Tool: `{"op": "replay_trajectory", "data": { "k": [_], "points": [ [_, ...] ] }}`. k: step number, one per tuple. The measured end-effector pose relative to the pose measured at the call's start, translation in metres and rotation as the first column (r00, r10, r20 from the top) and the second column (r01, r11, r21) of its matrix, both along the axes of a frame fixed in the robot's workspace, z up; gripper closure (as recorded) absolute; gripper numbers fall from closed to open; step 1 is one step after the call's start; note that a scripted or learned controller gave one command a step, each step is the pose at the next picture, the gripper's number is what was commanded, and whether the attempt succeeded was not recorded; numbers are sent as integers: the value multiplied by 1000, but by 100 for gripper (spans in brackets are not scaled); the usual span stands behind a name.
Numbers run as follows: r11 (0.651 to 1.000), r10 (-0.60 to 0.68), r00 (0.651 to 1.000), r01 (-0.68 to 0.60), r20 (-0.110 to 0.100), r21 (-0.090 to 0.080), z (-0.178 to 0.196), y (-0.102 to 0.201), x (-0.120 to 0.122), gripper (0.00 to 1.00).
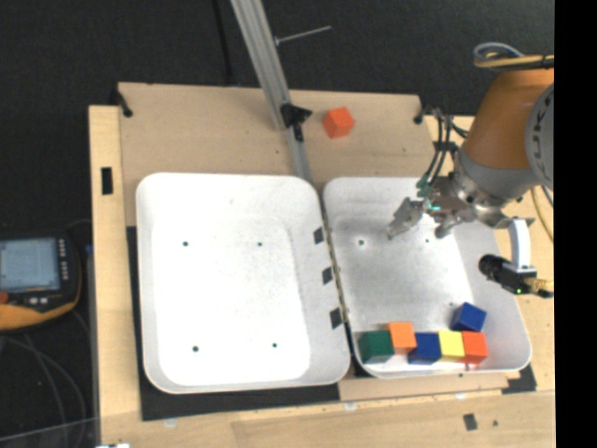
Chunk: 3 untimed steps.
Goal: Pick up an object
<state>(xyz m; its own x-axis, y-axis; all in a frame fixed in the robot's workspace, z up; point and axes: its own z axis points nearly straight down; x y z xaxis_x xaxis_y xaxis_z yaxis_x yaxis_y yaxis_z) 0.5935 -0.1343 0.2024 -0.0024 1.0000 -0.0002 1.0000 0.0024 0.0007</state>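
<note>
Two shallow white bins sit side by side on a wooden bench (215, 129), the left bin (229, 278) beside the right bin (410, 269). An orange cube (339, 122) rests on the bench behind them, while green (376, 345), orange (402, 335), blue (426, 346), yellow (451, 344) and orange-red (475, 345) blocks line the right bin's near wall, another blue block (469, 317) just behind. The gripper (424, 215) hovers over the right bin's far end, fingers apart, holding nothing.

This was a robotics lab. Left of the gripper (422, 215), two white bins (233, 278) sat on a plywood tabletop (224, 129), a metal mast (266, 59) rose behind, and a handheld control pendant (35, 273) with cables lay far left on dark carpet.
</note>
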Motion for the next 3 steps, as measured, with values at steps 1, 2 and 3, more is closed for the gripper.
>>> {"op": "replay_trajectory", "data": {
  "k": [1, 2, 3],
  "points": [
    [1000, -5, 1000, 5, 2, -2, -106, -21, -24, 0],
    [1000, 1, 1000, -1, 5, -2, -104, -36, 25, 0],
    [1000, -6, 1000, 6, -1, -3, -99, -76, -16, 0]
  ]
}}
